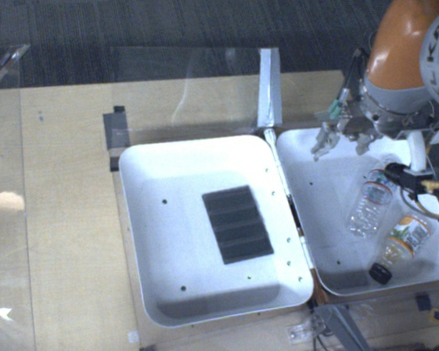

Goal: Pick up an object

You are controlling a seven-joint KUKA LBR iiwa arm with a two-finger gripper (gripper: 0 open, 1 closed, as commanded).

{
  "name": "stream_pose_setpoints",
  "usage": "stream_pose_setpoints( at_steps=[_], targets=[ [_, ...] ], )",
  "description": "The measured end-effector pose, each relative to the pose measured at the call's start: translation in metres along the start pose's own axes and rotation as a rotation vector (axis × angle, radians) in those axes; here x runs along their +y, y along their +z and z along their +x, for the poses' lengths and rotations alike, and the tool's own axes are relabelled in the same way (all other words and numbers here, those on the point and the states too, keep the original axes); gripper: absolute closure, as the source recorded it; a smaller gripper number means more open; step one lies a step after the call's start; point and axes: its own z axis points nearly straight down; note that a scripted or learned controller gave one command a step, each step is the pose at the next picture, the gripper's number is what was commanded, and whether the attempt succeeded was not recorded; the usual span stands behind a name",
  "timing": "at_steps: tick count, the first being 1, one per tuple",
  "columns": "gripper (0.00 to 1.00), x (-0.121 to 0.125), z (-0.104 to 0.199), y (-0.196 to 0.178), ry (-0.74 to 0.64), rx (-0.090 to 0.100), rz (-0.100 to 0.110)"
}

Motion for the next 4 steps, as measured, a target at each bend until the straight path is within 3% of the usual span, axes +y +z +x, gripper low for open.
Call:
stream_pose_setpoints(
  at_steps=[1,2,3,4],
  targets=[
    [0.00,-0.033,-0.072,0.000,-0.291,-0.002,-0.002],
    [0.00,-0.016,-0.119,0.125,-0.284,-0.003,-0.006],
    [0.00,-0.082,-0.084,0.123,-0.413,-0.006,-0.009],
    [0.00,-0.128,-0.119,0.118,-0.446,-0.004,-0.004]
  ],
)
